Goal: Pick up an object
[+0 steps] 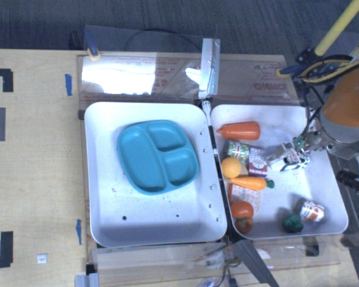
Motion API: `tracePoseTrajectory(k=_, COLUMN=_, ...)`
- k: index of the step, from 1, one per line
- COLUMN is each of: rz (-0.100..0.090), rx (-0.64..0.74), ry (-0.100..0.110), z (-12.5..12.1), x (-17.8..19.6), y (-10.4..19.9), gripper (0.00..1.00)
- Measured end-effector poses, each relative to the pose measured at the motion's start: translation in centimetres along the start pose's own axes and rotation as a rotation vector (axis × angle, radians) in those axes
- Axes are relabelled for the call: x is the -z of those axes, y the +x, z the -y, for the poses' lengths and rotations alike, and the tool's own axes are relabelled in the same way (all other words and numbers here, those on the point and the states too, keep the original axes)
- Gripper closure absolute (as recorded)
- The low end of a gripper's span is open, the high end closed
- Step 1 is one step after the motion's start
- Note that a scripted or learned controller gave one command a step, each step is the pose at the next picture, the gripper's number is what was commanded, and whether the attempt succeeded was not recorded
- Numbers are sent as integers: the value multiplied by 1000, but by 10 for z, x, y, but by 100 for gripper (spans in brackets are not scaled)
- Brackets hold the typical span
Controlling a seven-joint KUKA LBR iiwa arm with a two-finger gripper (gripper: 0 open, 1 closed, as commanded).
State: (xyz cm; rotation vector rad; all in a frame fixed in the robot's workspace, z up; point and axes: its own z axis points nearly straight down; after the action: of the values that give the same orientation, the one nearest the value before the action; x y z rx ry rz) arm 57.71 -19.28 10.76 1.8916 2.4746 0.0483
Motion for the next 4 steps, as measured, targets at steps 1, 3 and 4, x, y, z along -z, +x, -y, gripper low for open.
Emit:
tracePoseTrajectory(k=1, rz=-12, rx=105, ry=28, z=-25, x=50, y=-26, gripper=0)
tracePoseTrajectory(k=3, rz=19, rx=95, ry=3, z=-24, x=-2, y=34, gripper=0)
tracePoseTrajectory(k=4, rz=-9, rx=-211, ry=73, z=-84, x=-1, y=3, gripper=0)
